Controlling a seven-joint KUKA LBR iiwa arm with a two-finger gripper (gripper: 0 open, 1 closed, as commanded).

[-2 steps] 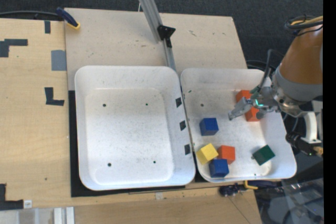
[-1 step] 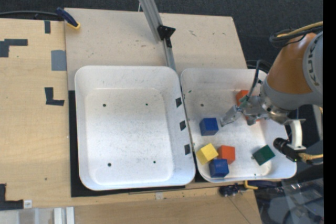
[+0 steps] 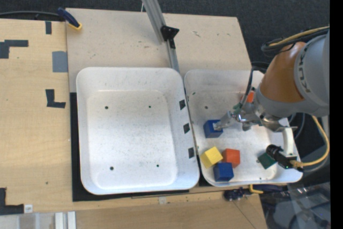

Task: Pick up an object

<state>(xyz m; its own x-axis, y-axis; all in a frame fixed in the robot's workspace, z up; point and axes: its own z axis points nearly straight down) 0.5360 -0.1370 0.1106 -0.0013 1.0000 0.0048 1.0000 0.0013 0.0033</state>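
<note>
bins [image 3: 86, 88]: white, both speckled with small dark dots
blocks: one yellow [image 3: 212, 156], one orange [image 3: 232, 156], two blue [image 3: 223, 171] [image 3: 212, 127]
small object by the right rim [image 3: 266, 160]: dark green
arm [image 3: 300, 80]: grey, with an orange band
bench [image 3: 32, 115]: pale wood, marked with dark tape patches

In the right bin [image 3: 214, 83], one blue block [image 3: 212, 128] lay apart; a yellow block [image 3: 212, 156], an orange block [image 3: 232, 156] and another blue block [image 3: 223, 171] clustered near its front wall.
</note>
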